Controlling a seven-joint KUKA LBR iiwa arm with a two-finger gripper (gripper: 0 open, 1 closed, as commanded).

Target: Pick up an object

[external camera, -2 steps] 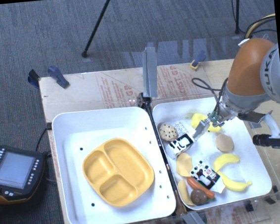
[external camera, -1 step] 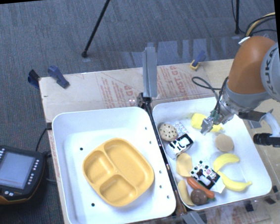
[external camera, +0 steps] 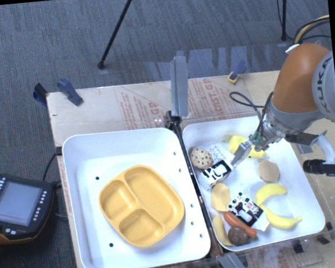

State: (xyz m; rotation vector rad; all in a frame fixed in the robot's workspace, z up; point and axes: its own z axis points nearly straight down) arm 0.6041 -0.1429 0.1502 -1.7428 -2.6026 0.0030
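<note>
The right bin (external camera: 307, 193) holds several toy foods: a cookie (external camera: 201, 156), a black-and-white packet (external camera: 218, 170), a yellow piece (external camera: 238, 142), a tan round piece (external camera: 269, 171), two bananas (external camera: 270, 193) (external camera: 282, 218), a cow-patterned item (external camera: 243, 207), a carrot (external camera: 239, 221) and a brown ball (external camera: 238, 236). My gripper (external camera: 241, 153) reaches in from the right, low over the bin's upper middle. It sits just below the yellow piece and to the right of the packet. Nothing is seen lifted by it.
The left bin (external camera: 82, 169) holds a yellow divided plate (external camera: 140, 204). A grey metal post (external camera: 180, 87) stands at the back between the bins. A teach pendant (external camera: 14, 206) lies off the bench at the left.
</note>
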